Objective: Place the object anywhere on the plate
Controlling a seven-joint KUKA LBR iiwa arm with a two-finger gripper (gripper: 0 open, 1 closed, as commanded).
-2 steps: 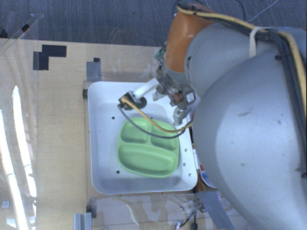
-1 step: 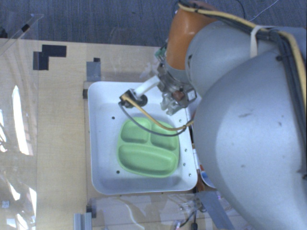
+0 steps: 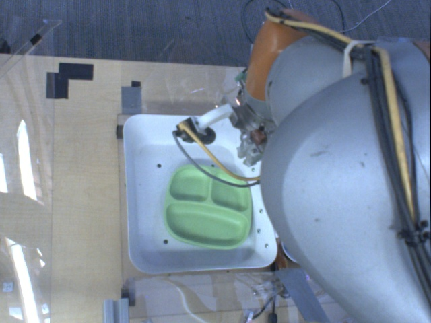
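A shallow white bin (image 3: 138,200) sat on the pale wooden bench (image 3: 74,200), and a light green plate (image 3: 209,210) with three compartments lay flat inside it, toward the bin's lower right. The grey arm (image 3: 343,173) filled the right side of the view, its orange band (image 3: 266,56) showing near the top. The gripper (image 3: 250,147) hung over the bin's upper right part, just above the plate's far edge; its fingers could not be made out. A yellow and black cable (image 3: 209,155) looped from the wrist across the bin floor and over the plate's upper rim. Black markers (image 3: 67,78) lay on the bench at upper left.
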